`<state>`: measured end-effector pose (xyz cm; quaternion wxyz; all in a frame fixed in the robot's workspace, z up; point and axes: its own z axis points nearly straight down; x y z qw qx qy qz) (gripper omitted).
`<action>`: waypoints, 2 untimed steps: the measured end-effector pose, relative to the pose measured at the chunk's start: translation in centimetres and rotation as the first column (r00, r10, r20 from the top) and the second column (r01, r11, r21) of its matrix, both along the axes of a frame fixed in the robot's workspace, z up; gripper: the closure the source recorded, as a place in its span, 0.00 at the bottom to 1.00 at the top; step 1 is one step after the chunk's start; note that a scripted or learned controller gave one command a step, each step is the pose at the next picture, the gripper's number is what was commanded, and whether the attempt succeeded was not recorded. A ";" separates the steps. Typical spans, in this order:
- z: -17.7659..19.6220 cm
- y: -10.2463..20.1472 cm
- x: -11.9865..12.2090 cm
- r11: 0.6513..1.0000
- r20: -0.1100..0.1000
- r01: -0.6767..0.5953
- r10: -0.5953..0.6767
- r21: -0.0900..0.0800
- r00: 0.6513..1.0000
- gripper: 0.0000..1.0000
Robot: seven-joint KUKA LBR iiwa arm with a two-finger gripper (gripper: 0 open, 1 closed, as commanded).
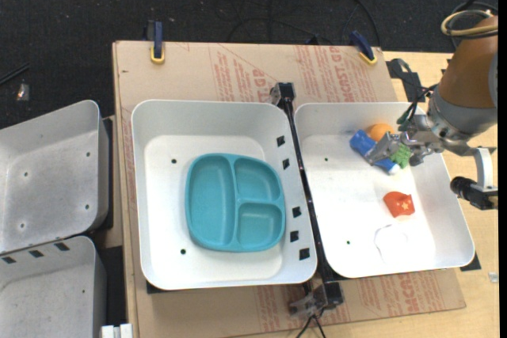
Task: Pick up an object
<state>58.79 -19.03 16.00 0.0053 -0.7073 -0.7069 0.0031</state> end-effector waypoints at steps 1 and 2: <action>-5.1 -0.4 0.4 1.000 0.002 0.000 0.000 -0.001 1.000 0.00; -4.1 -0.5 0.6 1.000 0.003 -0.001 0.001 -0.001 1.000 1.00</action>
